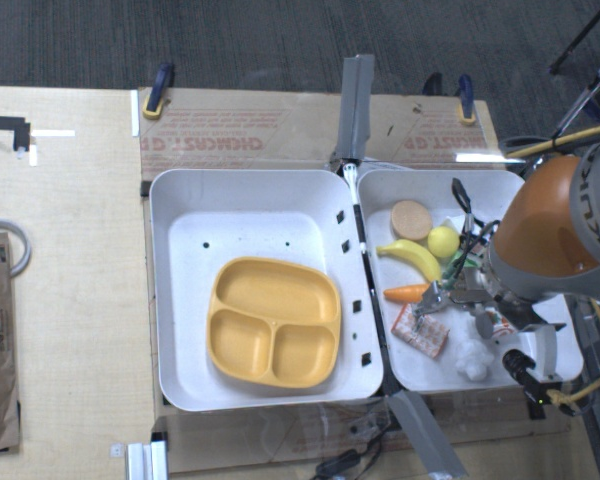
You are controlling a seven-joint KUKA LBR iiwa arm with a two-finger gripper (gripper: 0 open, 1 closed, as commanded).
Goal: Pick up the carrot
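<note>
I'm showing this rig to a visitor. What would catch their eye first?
Probably the yellow divided plate sitting alone in the left bin. Next, the arm's orange band looming over the right bin, where the gripper is beside the carrot, below the banana.

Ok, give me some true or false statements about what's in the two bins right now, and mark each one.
1. The yellow tray lies in the left bin. True.
2. The carrot is on the tray. False: it lies in the right bin, below the banana.
3. The gripper is at the carrot's right end. True.
4. The banana lies in the left bin. False: it is in the right bin, beside the lemon.
5. The tray has three compartments. True.
6. The carrot is lifted clear of the bin. False: it lies on the bin floor.
</note>
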